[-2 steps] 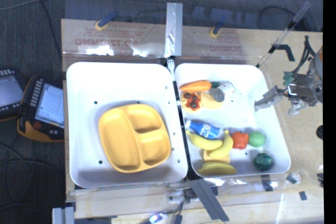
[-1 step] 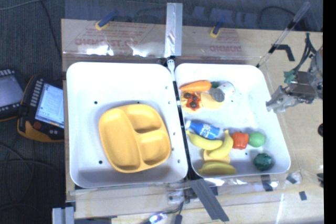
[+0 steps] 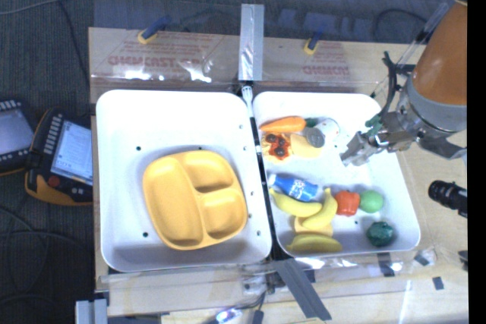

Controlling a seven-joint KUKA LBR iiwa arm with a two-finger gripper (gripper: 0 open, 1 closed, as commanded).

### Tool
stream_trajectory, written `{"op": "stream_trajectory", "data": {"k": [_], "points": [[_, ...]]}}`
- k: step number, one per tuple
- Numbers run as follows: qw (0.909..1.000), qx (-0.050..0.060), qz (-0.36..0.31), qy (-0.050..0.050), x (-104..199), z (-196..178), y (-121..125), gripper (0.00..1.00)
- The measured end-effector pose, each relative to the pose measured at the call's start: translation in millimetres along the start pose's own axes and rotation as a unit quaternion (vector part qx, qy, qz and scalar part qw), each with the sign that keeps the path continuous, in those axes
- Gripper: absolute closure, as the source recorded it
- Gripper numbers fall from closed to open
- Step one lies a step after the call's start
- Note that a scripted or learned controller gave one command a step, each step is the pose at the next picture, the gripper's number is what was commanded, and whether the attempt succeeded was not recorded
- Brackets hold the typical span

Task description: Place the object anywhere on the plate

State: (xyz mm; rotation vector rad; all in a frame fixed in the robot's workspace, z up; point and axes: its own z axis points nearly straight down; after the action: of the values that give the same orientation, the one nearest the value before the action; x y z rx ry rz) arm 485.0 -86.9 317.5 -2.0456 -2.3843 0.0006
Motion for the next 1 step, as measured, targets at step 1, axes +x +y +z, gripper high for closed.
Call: {"op": "stream_trajectory", "data": {"k": [1], "points": [[0.9958,0.000,0.091,0.000,9.3,-51.4,18.9,1.00]]}}
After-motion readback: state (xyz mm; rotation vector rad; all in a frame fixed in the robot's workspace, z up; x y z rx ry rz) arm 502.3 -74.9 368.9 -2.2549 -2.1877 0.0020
